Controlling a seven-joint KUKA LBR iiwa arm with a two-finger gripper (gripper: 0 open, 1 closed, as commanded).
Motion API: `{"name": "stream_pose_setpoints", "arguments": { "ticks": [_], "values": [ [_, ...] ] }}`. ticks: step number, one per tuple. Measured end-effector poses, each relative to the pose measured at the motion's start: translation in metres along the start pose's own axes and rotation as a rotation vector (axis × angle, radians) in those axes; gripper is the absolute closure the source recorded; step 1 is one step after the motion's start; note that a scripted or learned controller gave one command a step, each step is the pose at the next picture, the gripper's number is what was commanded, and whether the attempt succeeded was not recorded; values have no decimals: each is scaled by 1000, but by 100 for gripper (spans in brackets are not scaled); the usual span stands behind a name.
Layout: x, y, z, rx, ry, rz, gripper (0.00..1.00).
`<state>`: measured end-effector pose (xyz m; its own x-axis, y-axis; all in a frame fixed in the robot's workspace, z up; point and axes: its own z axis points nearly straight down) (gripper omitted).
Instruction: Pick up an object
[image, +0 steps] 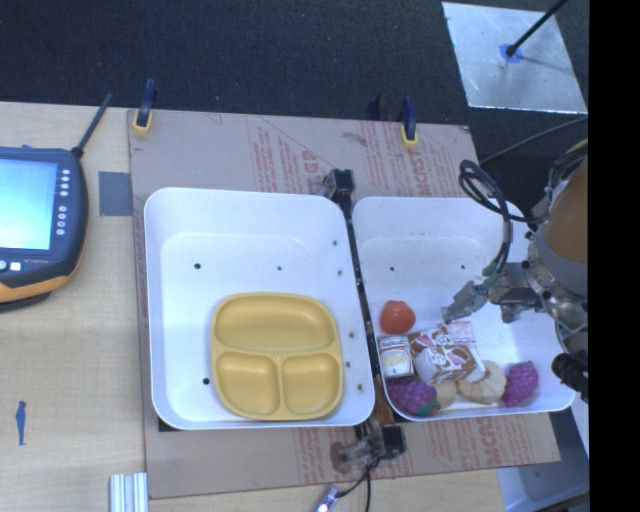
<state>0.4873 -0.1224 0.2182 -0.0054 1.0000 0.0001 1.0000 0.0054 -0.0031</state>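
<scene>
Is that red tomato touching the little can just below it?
Apart. The camera view shows a strip of white bin floor between the red tomato and the small can.

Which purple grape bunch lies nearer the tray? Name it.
The left bunch, by the small can at the bin divider. The other bunch lies at the right bin's far end, beyond the bread.

A teach pendant (35, 222) is laid at the left edge of the wooden surface (60, 400). Two blue clamps (145, 105) (408, 118) are fixed to the far edge of a cardboard sheet (290, 150). Grey tape (115, 192) is stuck beside it.
</scene>
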Motion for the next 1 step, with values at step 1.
{"name": "stream_pose_setpoints", "arguments": {
  "ticks": [1],
  "values": [
    [29,56,96,-6,1,-2,0]
  ]
}}
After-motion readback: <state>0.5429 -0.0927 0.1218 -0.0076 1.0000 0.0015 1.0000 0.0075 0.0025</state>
